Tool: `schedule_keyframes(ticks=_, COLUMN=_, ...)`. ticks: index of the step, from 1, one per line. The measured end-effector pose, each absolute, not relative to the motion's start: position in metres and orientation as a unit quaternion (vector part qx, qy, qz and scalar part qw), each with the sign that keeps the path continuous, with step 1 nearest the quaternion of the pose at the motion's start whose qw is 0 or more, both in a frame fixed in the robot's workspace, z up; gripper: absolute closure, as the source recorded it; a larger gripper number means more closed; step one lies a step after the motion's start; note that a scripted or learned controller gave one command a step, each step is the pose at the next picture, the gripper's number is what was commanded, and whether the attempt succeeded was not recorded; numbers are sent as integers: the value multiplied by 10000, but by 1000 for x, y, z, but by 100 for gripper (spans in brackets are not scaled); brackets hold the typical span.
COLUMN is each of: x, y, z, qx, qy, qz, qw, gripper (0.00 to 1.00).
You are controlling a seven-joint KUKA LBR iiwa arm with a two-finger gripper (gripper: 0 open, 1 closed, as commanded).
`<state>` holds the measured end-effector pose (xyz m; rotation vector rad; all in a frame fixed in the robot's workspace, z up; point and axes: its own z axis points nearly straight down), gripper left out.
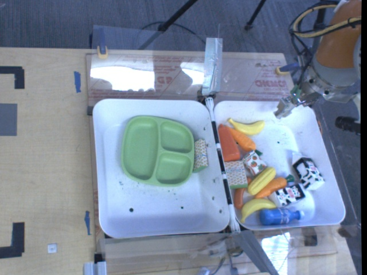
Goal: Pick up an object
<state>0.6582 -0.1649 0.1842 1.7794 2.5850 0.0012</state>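
Note:
My gripper (285,107) hangs over the far right corner of the right bin (330,171), above bare white floor. It holds nothing that I can see. A yellow banana (248,126) lies just to its left. Further down the bin are an orange carrot-shaped piece (229,144), a small red-and-white carton (254,162), a second banana (261,180), a carrot (272,187), two black-and-white cow-patterned items (309,174) (288,195), a third banana (256,206) and a blue bottle (279,216).
The left bin (114,211) holds a green divided plate (158,150) with a small patterned block (200,155) at its right edge. A clear wall (213,62) stands behind both bins. Cables and the orange-banded arm (338,39) fill the upper right.

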Motion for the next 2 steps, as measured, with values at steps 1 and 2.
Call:
schedule_keyframes(ticks=1, x=662, y=-164, z=213, qx=4984, qy=8670, qz=5, qw=32, gripper=100)
schedule_keyframes(ticks=2, x=662, y=-88, z=247, qx=4683, qy=8835, qz=10, qw=31, gripper=100)
